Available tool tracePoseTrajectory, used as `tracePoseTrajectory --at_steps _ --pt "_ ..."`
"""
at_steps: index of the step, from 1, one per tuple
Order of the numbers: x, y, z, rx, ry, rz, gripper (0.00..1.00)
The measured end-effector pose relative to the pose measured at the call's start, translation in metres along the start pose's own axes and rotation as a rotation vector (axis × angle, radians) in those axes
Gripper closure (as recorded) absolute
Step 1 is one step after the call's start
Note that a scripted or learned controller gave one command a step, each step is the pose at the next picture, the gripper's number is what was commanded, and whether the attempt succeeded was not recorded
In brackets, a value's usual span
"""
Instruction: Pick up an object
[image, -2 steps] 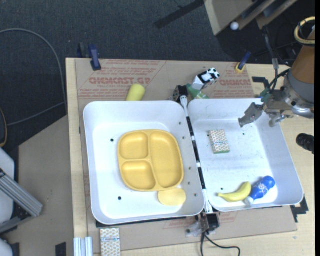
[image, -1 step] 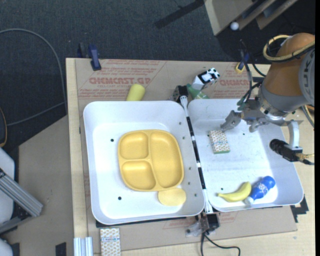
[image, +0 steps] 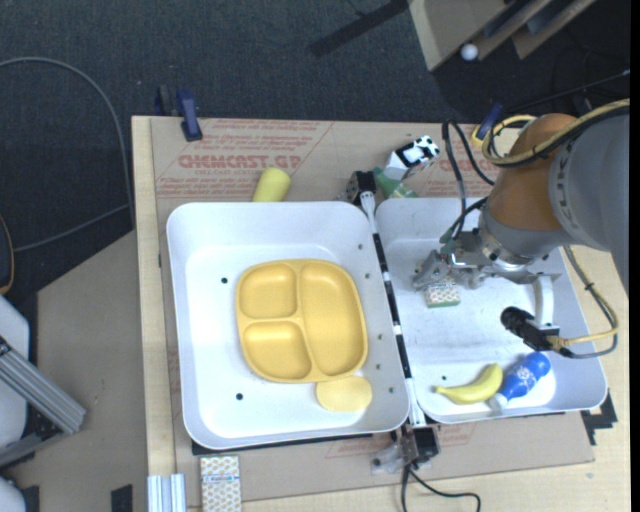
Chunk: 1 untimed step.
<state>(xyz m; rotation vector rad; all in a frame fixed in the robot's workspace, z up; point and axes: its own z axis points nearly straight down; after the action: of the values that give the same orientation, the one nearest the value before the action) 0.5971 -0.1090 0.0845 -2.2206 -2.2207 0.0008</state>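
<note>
Grey metal gripper (image: 443, 272) of mine hangs low in the right bin (image: 575, 395), right above a small speckled block (image: 441, 294). I can't tell its grip. I think nothing is lifted yet; the pick is left.

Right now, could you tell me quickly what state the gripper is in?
Gripper: low in the right bin, just above a small patterned block; whether it is open, shut or holding anything cannot be told.
</note>
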Motion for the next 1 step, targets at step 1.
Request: tracePoseTrajectory --at_steps 1 --pt "-0.0001 0.0003 -0.0099 -0.001 0.0 0.001 1.0"
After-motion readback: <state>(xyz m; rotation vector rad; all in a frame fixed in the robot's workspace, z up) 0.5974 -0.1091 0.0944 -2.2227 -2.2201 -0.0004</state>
